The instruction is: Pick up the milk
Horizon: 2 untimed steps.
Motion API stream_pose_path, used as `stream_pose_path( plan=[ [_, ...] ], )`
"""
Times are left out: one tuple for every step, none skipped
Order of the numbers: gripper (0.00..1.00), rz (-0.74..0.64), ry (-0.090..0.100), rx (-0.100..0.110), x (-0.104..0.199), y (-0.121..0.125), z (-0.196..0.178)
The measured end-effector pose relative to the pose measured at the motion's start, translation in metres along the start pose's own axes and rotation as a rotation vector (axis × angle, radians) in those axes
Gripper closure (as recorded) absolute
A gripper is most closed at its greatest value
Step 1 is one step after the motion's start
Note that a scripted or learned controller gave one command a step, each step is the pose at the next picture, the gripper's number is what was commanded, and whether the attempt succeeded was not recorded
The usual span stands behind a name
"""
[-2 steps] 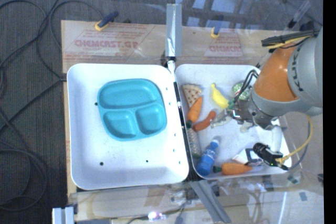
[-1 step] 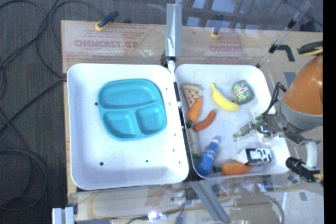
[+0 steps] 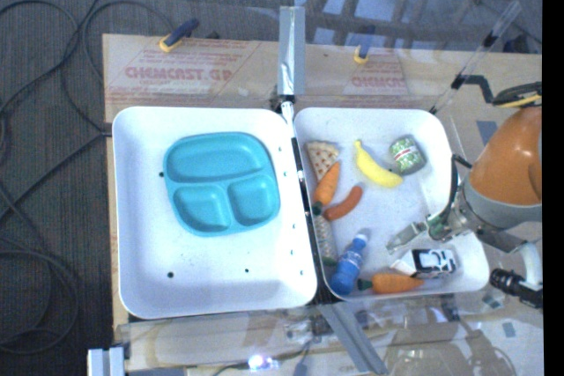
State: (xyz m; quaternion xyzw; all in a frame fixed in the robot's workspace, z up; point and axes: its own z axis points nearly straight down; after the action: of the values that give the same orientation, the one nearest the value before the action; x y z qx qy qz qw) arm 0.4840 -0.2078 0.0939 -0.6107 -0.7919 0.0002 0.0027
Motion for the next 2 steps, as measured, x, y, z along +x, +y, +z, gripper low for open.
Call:
stream_pose_path(
  plan=[
    [0.00, 0.232, 0.014, -0.012, -0.0043, 0.0063, 0.0046],
    [0.00, 0.206, 0.014, -0.011, -0.0046, 0.0058, 0.0047]
  ],
)
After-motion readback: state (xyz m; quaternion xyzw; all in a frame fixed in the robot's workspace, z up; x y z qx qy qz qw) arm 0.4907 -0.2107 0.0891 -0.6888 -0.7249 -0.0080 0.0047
